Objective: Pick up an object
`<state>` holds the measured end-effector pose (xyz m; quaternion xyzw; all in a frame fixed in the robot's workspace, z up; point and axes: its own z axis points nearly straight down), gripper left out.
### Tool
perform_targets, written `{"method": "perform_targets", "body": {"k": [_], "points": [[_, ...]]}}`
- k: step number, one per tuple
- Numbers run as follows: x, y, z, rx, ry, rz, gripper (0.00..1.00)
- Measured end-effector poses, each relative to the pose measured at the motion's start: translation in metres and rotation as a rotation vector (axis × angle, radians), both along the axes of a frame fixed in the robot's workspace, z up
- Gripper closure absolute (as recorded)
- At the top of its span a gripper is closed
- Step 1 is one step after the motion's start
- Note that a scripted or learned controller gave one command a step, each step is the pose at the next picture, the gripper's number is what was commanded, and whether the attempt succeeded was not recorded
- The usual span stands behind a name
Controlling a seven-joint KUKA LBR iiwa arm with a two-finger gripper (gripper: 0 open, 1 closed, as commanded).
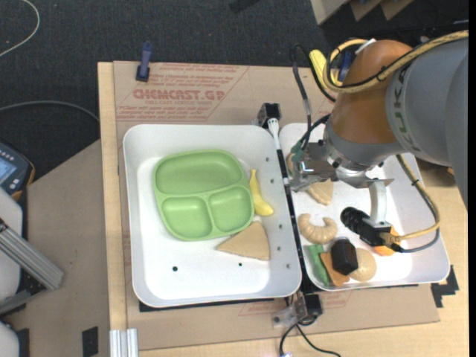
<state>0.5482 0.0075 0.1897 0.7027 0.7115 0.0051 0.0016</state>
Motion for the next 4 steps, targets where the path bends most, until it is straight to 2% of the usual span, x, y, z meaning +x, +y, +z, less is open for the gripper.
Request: {"method": "perform_targets", "body": {"k": [1, 2, 3, 4], "points": [[-0.050, -0.002, 0.156, -0.002, -0.009, -0.010, 1.00], [-0.071, 0.082, 0.046, -0.003, 0.021, -0.004, 1.00], [-0.047, 0.102, 0.107, -0.003, 0.002, -0.009, 1.00], [-0.039, 0.163, 0.272, 0.003, -0.012, -0.005, 1.00]]}}
